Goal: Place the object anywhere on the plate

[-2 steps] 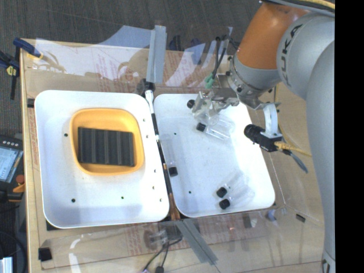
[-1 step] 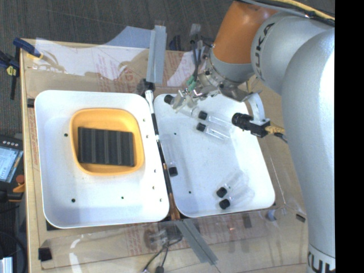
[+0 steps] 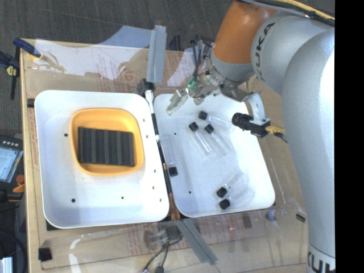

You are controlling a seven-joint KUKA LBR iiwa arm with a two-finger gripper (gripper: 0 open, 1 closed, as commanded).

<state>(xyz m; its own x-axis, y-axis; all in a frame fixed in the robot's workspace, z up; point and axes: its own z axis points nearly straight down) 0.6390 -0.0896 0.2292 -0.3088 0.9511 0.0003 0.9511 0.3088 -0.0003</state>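
Observation:
A yellow plate [image 3: 83,121] lies in the left white bin [image 3: 51,192], with a dark ridged block [image 3: 107,147] on its middle. Several clear vials with black caps lie loose in the right white bin [image 3: 187,198]: a cluster near the middle [image 3: 203,142] and two more near the front right corner [image 3: 234,187]. My gripper [image 3: 181,98] hangs over the back left corner of the right bin, tilted toward the left. It looks open with nothing between its fingers. The nearest vial cap [image 3: 193,127] is a short way in front of it.
A small black piece [image 3: 172,171] lies by the right bin's left wall. A black cylindrical part [image 3: 249,123] on the arm juts over that bin's right side. A grey metal bar [image 3: 154,53] stands behind the bins. The big grey arm covers the right side.

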